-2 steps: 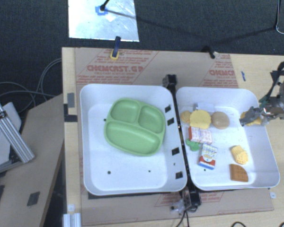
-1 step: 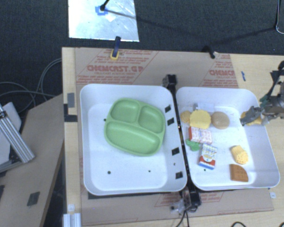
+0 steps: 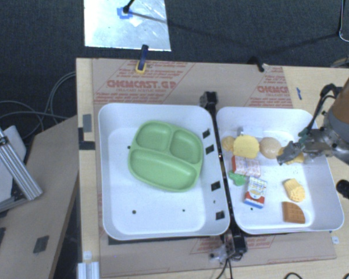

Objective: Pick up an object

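Fingers (image 3: 289,154) by beige ball (image 3: 270,147)

We have one fixed camera mounted above the bench (image 3: 180,74), looking down at a slant. We see both white bins whole, the left bin (image 3: 113,173) and the right bin (image 3: 323,208), side by side near the frame's centre. The view stands far enough back to take in the bench edges and dark floor (image 3: 35,34) beyond. The arm (image 3: 343,121) enters from our right.

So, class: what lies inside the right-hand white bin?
Inside the right bin lie small toy foods: a yellow piece, a beige ball, a small carton and crackers. The gripper covers whatever lies beneath it.
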Controlling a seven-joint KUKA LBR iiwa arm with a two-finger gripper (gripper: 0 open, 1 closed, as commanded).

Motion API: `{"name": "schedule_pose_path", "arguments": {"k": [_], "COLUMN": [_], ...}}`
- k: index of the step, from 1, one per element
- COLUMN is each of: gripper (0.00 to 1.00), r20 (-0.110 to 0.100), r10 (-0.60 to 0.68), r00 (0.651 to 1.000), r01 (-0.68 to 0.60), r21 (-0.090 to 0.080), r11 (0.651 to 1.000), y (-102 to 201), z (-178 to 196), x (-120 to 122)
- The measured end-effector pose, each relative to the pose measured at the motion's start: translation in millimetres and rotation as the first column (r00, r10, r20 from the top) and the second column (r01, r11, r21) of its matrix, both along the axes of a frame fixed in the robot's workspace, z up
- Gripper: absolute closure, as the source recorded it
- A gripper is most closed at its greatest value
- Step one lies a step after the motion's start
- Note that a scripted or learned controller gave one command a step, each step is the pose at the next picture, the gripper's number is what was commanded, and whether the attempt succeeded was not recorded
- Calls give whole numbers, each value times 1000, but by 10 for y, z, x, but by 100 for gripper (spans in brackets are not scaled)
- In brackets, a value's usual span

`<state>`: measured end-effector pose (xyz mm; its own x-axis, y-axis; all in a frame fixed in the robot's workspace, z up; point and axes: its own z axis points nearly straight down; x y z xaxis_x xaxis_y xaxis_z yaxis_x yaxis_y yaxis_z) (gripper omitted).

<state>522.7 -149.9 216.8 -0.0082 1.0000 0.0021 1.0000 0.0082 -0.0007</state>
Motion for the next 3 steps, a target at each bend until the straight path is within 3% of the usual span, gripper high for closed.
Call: {"name": "schedule_pose_path", "arguments": {"k": [1, 2, 3], "gripper": [100, 100, 100], "r20": [2, 0, 4], "r10": [1, 2, -2], "r00": [1000, 1000, 1000], "r01": [-1, -2, 2], "r21": [0, 1, -2], "r11": [1000, 1000, 1000], "y": [485, 1067, 1069], "z": [135, 7, 156], "x": [-151, -286, -349]}}
